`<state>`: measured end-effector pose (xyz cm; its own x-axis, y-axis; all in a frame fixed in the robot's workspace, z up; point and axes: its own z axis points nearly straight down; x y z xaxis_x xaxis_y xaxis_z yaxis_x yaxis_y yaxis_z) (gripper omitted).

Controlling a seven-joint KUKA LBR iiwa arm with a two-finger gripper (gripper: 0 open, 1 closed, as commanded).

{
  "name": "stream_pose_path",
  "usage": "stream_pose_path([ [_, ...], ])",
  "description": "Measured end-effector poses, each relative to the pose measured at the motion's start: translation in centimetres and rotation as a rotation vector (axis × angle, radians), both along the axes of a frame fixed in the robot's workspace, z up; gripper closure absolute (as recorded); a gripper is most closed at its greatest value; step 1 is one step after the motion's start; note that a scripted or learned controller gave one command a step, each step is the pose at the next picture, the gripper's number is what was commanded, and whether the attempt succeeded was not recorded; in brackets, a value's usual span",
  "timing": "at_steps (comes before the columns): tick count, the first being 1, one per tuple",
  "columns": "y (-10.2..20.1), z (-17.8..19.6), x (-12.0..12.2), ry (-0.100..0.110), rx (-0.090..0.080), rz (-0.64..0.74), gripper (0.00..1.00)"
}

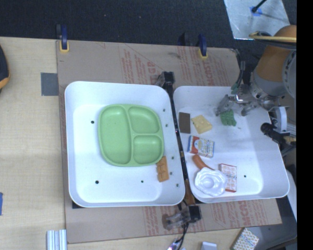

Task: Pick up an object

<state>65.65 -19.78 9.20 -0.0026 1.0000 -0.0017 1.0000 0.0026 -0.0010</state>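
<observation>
In the left bin (78, 139) lies a green divided plate (130, 135) with a small orange-brown block (162, 169) just beside its lower right corner. The right bin (261, 165) holds the loose bits: a dark brown tile (184, 122), a pale yellow wedge (201, 124), a red-and-white packet (203, 147), a reddish sausage-like piece (200, 162), a clear plastic cup (209, 183) and another small packet (228, 175). Nearest the claw is a small green lump (228, 119) — probably the thing to take. It looks light and knobbly, likely soft plastic or rubber, not fragile, best pinched across its narrow middle. The gripper (235, 104) hangs just above the lump at the bin's upper right — whether it touches, or how the claw stands, I cannot tell from this slant.
</observation>
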Motion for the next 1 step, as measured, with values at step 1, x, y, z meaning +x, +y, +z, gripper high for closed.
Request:
stream_pose_path([
  [1, -0.02, 1.16, 0.03, 0.000, -0.001, 0.003, 1.00],
])
